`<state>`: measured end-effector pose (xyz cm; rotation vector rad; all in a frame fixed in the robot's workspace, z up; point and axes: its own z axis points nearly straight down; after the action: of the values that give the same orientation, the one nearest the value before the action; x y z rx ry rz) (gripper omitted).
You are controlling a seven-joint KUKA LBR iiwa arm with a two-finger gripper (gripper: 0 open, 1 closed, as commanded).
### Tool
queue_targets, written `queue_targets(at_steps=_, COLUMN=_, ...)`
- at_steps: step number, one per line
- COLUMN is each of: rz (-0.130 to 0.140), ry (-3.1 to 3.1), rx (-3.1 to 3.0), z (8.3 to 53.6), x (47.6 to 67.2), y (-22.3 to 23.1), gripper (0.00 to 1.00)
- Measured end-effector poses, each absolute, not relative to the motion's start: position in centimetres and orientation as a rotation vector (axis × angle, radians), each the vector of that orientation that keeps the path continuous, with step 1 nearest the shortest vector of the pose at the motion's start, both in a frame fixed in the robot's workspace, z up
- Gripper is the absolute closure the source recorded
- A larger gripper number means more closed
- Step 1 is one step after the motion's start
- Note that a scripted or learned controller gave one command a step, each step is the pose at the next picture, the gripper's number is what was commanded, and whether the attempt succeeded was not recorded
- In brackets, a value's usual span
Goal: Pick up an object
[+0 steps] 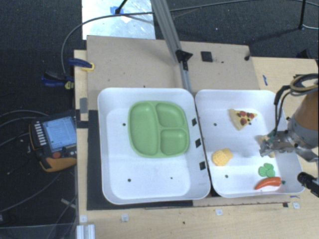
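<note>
There are two white bins, side by side on the surface (pixel 224 66), and five things lie in them. The left bin (pixel 114 183), in the middle of the frame, holds one thing: a green plate (pixel 158 129) with three compartments, lying flat in its upper part. The right bin (pixel 214 103) holds four small toy foods: one pizza slice (pixel 242 118) in the upper part, one yellow piece like corn (pixel 222 157) near the left wall, one green leafy piece (pixel 266 170) in the lower right, and one red and orange piece like a sausage (pixel 267 183) just below the green one, close to the lower wall. The gripper (pixel 268 148) comes in from the right edge of the frame and is over the right bin, between the pizza slice and the green piece and close to the green one; whether the jaws are spread or pressed together I cannot tell, and nothing can be seen between them. A grey pole (pixel 167 21) runs from the top of the frame down to the place between the two bins. On the dark floor at the left of the frame lies one handheld control unit (pixel 54 138) with a blue screen, with cables around it.
</note>
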<state>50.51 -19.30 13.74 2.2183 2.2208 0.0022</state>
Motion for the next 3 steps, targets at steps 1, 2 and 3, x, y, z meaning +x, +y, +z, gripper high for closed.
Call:
queue_targets(at_steps=1, rz=0.006, ry=2.223, rx=2.210, z=18.9, x=51.1, y=-18.4, gripper=1.00)
queue_targets(at_steps=2, rz=0.005, ry=2.222, rx=2.211, z=23.6, x=51.3, y=-18.4, gripper=1.00)
queue_targets(at_steps=3, rz=0.004, ry=2.232, rx=2.210, z=23.3, x=51.2, y=-13.5, gripper=1.00)
